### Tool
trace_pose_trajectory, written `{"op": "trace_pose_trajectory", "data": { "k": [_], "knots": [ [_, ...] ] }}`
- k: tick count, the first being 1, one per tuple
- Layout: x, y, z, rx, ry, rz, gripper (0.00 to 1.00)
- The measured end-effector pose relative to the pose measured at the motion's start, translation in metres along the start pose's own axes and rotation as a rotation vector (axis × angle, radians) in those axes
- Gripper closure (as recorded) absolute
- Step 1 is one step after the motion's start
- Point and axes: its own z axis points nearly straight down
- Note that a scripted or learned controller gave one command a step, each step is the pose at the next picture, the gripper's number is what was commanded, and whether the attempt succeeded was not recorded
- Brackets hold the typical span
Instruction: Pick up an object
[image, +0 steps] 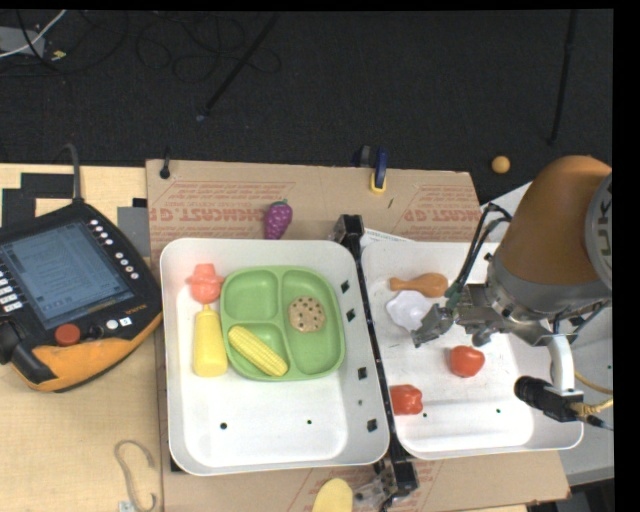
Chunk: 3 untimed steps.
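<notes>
My gripper (436, 325) hangs over the right bin (480, 425), beside a white object (406, 310) and just left of a red tomato (466, 360). Nothing shows between its fingers. A tan drumstick (420, 285) lies at the bin's back, and a red piece (406, 400) sits near its front left. In the left bin (260, 435) a green divided plate (283, 322) holds a corn cob (258, 350) and a cookie (307, 314). A yellow bottle (208, 342) and a pink-red toy (204, 283) lie left of the plate.
A teach pendant (65, 285) lies on the bench at the left. Purple grapes (277, 218) rest on the cardboard behind the left bin. A yellow object (333, 494) sits at the front edge. A small orange ball (500, 164) lies behind the arm.
</notes>
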Motion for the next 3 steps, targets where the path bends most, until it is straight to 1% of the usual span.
{"op": "trace_pose_trajectory", "data": {
  "k": [1, 2, 3],
  "knots": [
    [0.003, 0.000, 0.065, 0.005, 0.001, -0.001, 0.00],
    [0.004, -0.001, 0.117, -0.001, -0.003, 0.001, 0.00],
    [0.002, -0.001, 0.106, 0.002, 0.001, 0.009, 1.00]
  ]
}}
